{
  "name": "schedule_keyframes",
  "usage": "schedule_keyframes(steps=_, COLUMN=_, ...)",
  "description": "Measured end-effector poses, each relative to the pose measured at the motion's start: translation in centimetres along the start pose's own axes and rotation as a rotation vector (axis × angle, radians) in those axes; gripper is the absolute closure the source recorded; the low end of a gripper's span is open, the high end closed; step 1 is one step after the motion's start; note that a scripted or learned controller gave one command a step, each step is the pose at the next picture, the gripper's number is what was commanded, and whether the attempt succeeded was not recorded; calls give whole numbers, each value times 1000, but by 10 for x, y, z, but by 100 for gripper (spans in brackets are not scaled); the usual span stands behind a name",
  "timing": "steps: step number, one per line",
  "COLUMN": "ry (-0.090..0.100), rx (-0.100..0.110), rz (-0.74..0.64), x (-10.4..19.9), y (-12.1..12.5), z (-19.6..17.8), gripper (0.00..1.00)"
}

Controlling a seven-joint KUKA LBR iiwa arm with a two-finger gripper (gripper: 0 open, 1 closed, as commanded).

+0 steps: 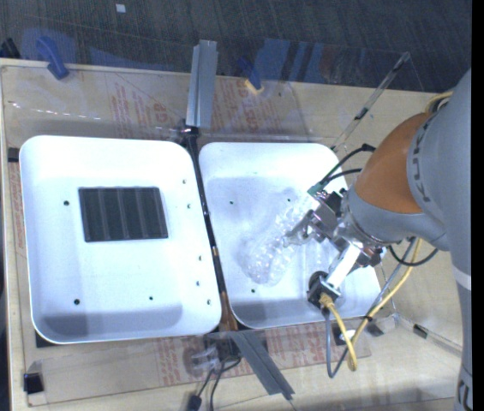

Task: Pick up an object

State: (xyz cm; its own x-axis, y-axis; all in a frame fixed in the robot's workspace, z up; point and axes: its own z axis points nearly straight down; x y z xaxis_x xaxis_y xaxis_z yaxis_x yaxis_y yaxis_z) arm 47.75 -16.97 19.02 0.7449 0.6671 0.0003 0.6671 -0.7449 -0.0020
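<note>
Clear, crumpled plastic bottle (pixel 269 248) in right shallow white bin (pixel 250 165), hard-edged against glare; tool (pixel 314 221) beside it, grip indiscernible.

My arm (pixel 447 144) is a smooth grey casing with a rounded orange band (pixel 391 178) above the wrist. Black and yellow cables (pixel 379 302) loop from my wrist assembly. My gripper (pixel 310 225) is a dark metal unit with a white bracket (pixel 344 268).

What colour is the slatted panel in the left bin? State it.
Dark grey panel, ribbed; camera view.
</note>
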Motion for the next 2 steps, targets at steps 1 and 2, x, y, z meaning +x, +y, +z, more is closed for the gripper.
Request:
schedule_keyframes(steps=1, ry=0, rx=-1, rz=387, x=40, y=-44, z=-34, gripper=0)
schedule_keyframes(steps=2, ry=-2, rx=2, rz=69, x=21, y=-25, z=-43, gripper=0)
